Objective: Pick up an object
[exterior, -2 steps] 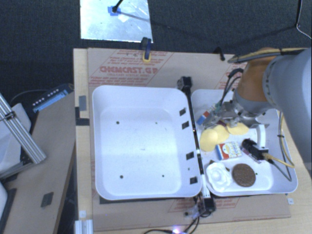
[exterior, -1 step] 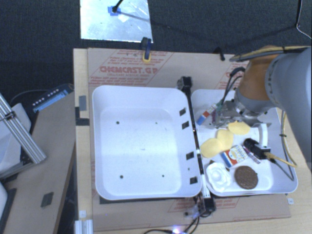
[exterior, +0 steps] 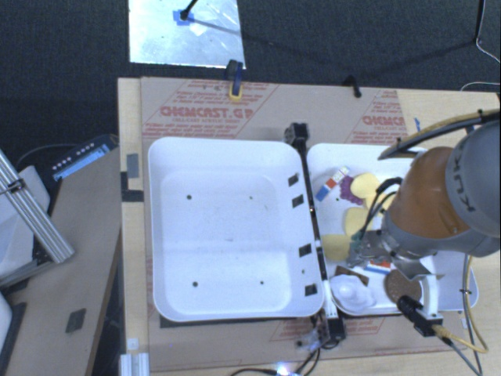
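My arm [exterior: 438, 202], grey with an orange band, reaches in from the right over the right bin [exterior: 325, 159]. The gripper [exterior: 362, 253] hangs low in the bin's near left part, its dark fingers down among the objects. Around it lie a pale yellow round piece [exterior: 365, 185], a yellow-green piece [exterior: 354, 221], a pale yellow block [exterior: 335, 246], a white lumpy object [exterior: 352, 294], a brown disc [exterior: 401, 288] and a small red, white and blue item [exterior: 335, 183]. The arm hides much of the bin's right side.
The left bin [exterior: 227, 225] lies beside the right one, with a black divider strip [exterior: 309, 210] between them. Cardboard [exterior: 258, 108] underlies both bins. A cable [exterior: 454, 339] trails off the arm at the near right.
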Tool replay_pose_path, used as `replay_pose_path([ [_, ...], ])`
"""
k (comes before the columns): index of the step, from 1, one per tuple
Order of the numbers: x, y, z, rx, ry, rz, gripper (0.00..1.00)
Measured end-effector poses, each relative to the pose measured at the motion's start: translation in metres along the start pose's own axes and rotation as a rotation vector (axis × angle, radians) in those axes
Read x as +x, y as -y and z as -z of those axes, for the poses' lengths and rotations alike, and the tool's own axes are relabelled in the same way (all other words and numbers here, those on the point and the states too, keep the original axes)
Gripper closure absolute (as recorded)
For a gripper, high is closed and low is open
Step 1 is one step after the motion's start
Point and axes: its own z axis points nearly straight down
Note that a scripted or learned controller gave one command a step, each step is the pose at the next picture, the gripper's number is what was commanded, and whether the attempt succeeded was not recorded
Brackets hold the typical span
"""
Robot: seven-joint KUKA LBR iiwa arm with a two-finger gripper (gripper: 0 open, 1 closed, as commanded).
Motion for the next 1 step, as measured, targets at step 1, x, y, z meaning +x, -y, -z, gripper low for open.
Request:
replay_pose_path([
  [1,-0.0021,-0.0081,0.0276,-0.004,0.001,0.006,1.0],
])
